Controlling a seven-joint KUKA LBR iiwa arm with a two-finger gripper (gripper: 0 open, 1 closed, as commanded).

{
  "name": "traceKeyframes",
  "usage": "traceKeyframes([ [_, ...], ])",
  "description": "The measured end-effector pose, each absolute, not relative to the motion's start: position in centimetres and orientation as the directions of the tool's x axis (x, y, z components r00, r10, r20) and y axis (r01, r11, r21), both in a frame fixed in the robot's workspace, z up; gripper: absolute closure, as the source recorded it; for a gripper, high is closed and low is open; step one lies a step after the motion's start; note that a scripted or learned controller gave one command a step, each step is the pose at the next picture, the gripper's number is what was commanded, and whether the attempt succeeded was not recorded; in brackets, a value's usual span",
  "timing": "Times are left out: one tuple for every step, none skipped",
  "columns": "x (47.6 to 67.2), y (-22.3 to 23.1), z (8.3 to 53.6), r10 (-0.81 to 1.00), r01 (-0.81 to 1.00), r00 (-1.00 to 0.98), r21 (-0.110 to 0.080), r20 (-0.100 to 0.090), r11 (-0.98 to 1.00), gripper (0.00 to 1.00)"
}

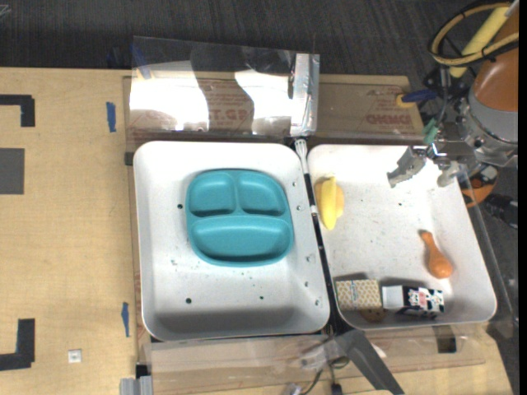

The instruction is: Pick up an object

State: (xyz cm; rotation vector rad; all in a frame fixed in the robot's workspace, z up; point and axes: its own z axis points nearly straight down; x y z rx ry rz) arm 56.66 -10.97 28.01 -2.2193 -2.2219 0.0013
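Gripper [425, 168] hovers over the far right part of the right bin [370, 171], fingers spread, nothing between them. We see four candidates in that bin: banana [329, 202] against the left wall, near the far corner; orange carrot-shaped toy [436, 256] by the right wall; patterned block [358, 293] and small printed carton [420, 299] side by side along the near wall.

We judge all four light. Banana and carrot look like smooth plastic, rounded, likely to slip, so take them across the narrow middle. Block and carton look stiff with flat sides, easier to pinch, but they touch or nearly touch each other and hug the near wall, so finger room is tight.

Carrot lies closest to the gripper with bare floor on its left; the right wall crowds its other side. Centre of the right bin is open for approach. Left bin [156, 220] carries a teal divided plate [240, 216].
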Motion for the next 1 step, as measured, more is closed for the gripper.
traceKeyframes([
  [47.59, -11.92, 13.83, 0.999, 0.999, -0.050, -0.012, 0.003, 0.051, 0.00],
])
